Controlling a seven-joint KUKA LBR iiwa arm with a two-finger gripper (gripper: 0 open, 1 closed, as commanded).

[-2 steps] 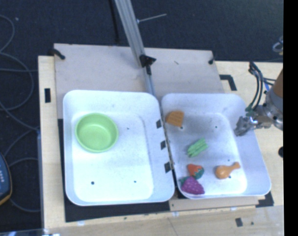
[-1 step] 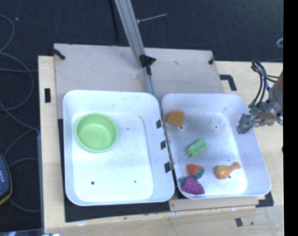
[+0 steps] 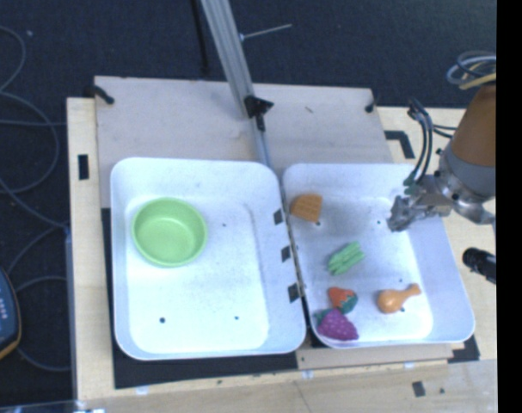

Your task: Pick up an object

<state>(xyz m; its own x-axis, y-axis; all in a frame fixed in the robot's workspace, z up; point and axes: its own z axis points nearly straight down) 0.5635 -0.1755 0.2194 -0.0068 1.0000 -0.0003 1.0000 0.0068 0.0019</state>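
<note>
Dark floor with loose cables runs all round the pale wooden bench [image 3: 183,119], and on it 2 shallow white bins sit side by side. From the camera above, the left bin [image 3: 243,256] carries a green bowl [image 3: 168,231] toward its far-left part. The right bin [image 3: 441,256] has the small toys: an orange-brown piece [image 3: 306,206] near its far-left corner, a green ridged toy [image 3: 345,258] about the middle, a red strawberry-like piece [image 3: 341,298] and a purple bunch of grapes [image 3: 337,324] touching or nearly so at the near-left corner, and an orange drumstick-shaped toy [image 3: 397,298] toward the near side.

The arm comes in from the right, its orange band above the grey wrist, and the jaws [image 3: 401,216] hang over the far-right part of the right bin. Whether they are spread or pressed together I cannot tell from this angle; nothing shows between them.

No particular toy is named, so I judge the green ridged toy the likeliest pick: it lies left of the jaws and nearer the camera, apart from its neighbours. Its long axis runs on a slant, from near-left to far-right. The drumstick lies almost straight toward the camera from the jaws, its thin end pointing far-right.
</note>
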